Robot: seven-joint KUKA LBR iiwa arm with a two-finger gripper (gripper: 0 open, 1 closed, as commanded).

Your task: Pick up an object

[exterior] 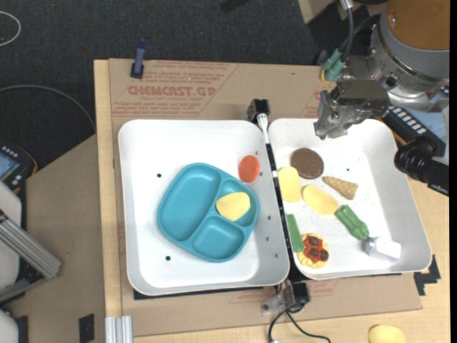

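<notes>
Entry: right bin (pixel 400 191), upper rim. Tool (pixel 332 128) hangs above bin's top-left corner; we cannot tell its state.

Nearest candidate: brown round cookie (pixel 308 163), at 7 o'clock from tool, near, apart from it. No long axis, so any approach angle serves.

Others lie farther toward 6 o'clock: pale yellow piece (pixel 290 184), wedge (pixel 342 186), green marker (pixel 353 222).

Arm pose: wrist (pixel 418 31) enters from 2 o'clock, tool pointing down.

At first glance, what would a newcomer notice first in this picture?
The teal divided plate in the left bin, with a yellow piece in one compartment. Then the gripper hovering over the right bin's far edge, above scattered toy foods such as a brown cookie.
</notes>
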